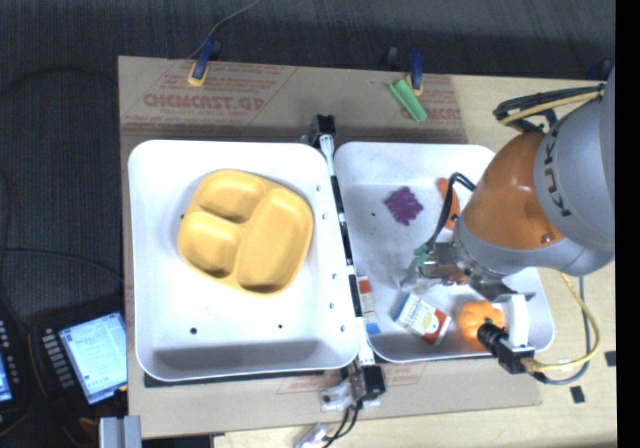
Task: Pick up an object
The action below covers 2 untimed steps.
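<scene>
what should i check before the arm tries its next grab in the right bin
1. Gripper over the right bin: ok.
2. Something between the fingers: cannot tell, the wrist covers them.
3. Targets within the bin: ok, purple piece, small carton and orange object all lie inside.
4. Carton and orange object apart enough for a clean single pick: not ok, they sit close together at the near wall.
5. Yellow object in the left bin, away from the arm: ok.
</scene>
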{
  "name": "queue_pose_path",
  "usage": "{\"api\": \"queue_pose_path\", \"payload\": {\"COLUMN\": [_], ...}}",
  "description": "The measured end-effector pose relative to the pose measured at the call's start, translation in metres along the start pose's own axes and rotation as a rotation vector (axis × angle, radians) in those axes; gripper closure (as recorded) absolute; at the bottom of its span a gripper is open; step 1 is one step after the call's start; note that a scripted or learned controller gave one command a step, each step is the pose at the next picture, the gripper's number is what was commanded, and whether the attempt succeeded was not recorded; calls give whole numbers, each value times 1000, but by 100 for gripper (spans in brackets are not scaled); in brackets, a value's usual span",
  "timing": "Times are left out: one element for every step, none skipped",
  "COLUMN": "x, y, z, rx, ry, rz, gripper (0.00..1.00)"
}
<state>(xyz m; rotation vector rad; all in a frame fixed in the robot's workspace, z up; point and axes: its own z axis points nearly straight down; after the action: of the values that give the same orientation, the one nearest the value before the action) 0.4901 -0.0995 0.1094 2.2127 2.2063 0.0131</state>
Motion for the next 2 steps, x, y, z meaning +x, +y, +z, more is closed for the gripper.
{"api": "queue_pose_path", "payload": {"x": [0, 0], "y": [0, 1], "z": [0, -10], "rx": [0, 0], "ry": [0, 0], "rz": [0, 0], "gripper": [0, 100]}}
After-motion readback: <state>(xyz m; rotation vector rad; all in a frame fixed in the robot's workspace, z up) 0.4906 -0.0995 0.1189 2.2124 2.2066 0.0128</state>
